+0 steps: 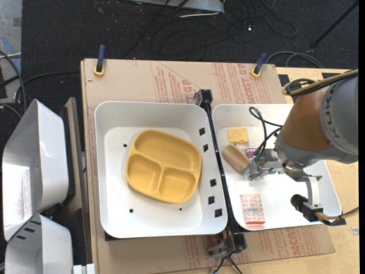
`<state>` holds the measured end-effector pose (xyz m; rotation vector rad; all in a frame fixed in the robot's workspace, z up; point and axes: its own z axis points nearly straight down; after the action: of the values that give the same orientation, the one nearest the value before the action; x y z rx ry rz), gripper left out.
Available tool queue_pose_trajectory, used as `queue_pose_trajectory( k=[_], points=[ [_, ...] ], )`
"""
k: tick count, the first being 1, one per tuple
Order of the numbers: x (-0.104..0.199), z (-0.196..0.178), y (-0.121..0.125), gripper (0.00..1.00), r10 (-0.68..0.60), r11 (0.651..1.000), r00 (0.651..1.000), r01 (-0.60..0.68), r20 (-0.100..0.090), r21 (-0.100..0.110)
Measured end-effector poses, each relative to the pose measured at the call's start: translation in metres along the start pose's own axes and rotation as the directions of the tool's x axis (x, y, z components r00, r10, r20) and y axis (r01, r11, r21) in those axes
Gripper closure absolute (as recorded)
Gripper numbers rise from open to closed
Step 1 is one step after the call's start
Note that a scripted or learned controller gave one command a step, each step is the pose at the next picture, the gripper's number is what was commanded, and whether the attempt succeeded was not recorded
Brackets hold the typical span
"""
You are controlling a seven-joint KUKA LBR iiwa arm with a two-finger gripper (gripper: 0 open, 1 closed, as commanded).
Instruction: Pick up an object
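Here the grey arm (319, 124) with its orange band reaches in from the right over the right bin (319, 220), and its gripper (258, 170) hangs low near the bin's middle, just right of a tan cylinder-shaped block (234, 157). That block is short and rounded, like a wooden peg or a cork, and lies on its side at a slant, with one end toward the divider (217, 164) between the bins and the other toward the gripper. Whether the gripper touches it cannot be told, and the state of the gripper cannot be made out either, since the wrist and cables cover it. Just above the block lies a small pale yellow square piece (238, 135), flat on the bin floor and near but apart from the block. Toward the bin's near edge lies a flat white packet with red print (253, 209), well apart from the other two. Open floor shows between the packet and the block, and along the far wall of the right bin. The left bin (108, 153) holds a yellow divided tray (163, 165) with three compartments, set at a tilt in the middle, with bare white floor all round it. Both bins sit on a brown cardboard sheet (171, 79).
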<state>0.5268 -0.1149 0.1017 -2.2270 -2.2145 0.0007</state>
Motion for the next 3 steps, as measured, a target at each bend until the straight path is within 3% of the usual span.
queue_pose_trajectory(
  k=[3],
  points=[
    [0.000,-0.174,0.004,1.00,-0.011,1.000,1.000,0.011,0.002,-0.006]
  ],
)
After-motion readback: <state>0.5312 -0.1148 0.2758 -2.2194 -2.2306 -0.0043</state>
